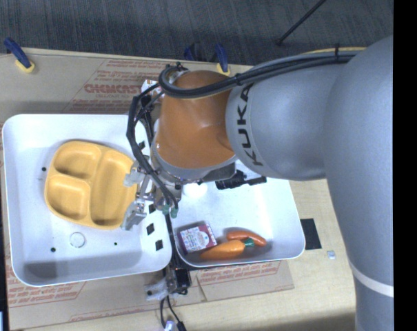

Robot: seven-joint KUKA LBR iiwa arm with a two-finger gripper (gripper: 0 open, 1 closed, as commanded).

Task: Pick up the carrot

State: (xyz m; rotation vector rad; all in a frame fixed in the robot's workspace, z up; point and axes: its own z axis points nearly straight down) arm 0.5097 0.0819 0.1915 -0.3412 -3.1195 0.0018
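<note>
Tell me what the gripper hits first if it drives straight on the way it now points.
Probably the yellow divided plate: the gripper hangs over its right edge in the left bin, pointing down. Depth is unclear. The carrot lies off that line.

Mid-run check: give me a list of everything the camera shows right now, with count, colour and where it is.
Carrot: one, orange, lying near the front of the right bin.
Small packet: one, dark red with a white label, right bin, just left of the carrot.
Divided plate: one, yellow, three compartments, in the left bin.
Bins: two, white, side by side; left bin, right bin.
Cardboard sheet: brown, printed, under both bins.
Clamps: blue, on the far edge of the cardboard.
Arm: one, grey with an orange band, reaching in from the right.
Gripper: one, over the seam between the bins, away from the carrot.
</note>
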